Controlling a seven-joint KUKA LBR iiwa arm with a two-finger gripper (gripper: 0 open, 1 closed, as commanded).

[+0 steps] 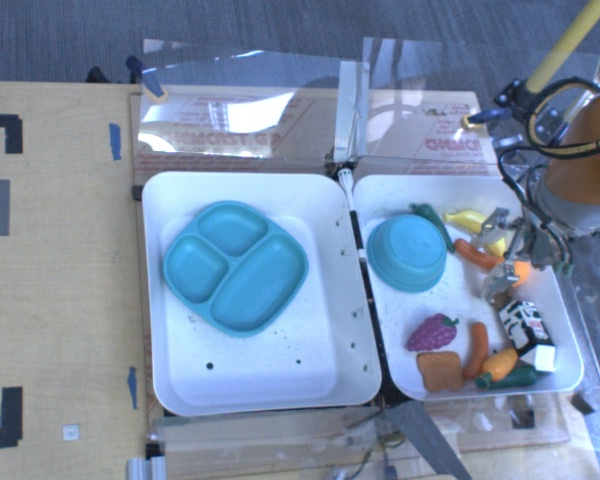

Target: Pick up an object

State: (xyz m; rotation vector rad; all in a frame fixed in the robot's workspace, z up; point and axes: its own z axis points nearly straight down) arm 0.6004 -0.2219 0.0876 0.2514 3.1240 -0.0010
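Observation:
My gripper (498, 254) hangs low over the right side of the right bin (390, 368), open, with its two metal fingers (496, 220) spread apart. A red-orange toy carrot (474, 255) lies between them, and I see no grip on it. A small orange piece (521, 266) shows just behind the fingers. A yellow banana (467, 220) lies just beyond the gripper, and a black-and-white toy cow (525, 320) lies just in front of it.
A blue bowl (408, 251) stands left of the gripper. Purple grapes (432, 333), a brown toast slice (441, 370), another carrot (477, 344) and a white block (543, 356) fill the bin's front. The left bin (180, 378) holds a blue divided plate (235, 266).

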